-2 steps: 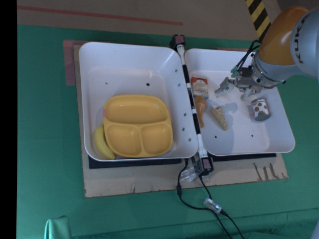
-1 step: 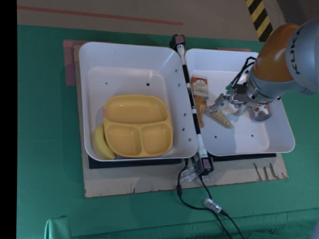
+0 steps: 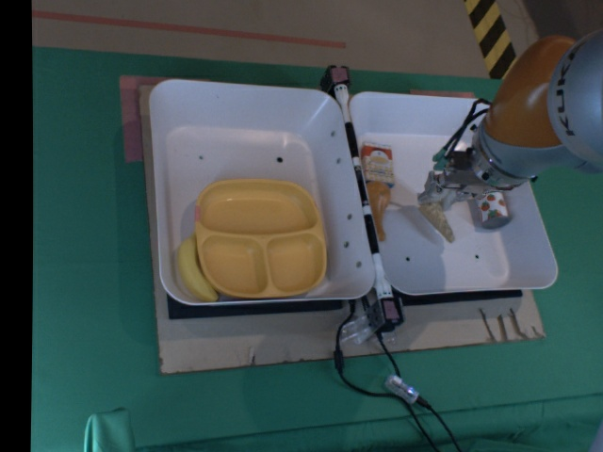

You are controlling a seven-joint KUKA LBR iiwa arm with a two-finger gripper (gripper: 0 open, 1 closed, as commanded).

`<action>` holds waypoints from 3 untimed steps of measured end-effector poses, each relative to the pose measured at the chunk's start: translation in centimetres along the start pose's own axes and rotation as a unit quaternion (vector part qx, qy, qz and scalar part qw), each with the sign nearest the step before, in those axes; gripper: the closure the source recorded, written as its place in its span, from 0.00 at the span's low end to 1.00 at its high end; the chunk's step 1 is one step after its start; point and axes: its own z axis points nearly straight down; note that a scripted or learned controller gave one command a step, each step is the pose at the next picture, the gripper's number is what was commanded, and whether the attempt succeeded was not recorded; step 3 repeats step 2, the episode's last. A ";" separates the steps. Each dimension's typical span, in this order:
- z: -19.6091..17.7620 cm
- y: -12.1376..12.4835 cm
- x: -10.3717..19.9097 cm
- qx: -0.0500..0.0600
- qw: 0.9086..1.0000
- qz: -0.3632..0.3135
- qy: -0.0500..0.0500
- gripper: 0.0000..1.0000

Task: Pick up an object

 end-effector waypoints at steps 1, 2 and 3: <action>-12.8 -1.5 2.0 0.010 1.000 -0.004 0.003 1.00; -16.7 0.1 6.9 0.010 1.000 -0.004 0.004 1.00; -16.7 0.1 6.9 0.010 1.000 -0.004 0.004 1.00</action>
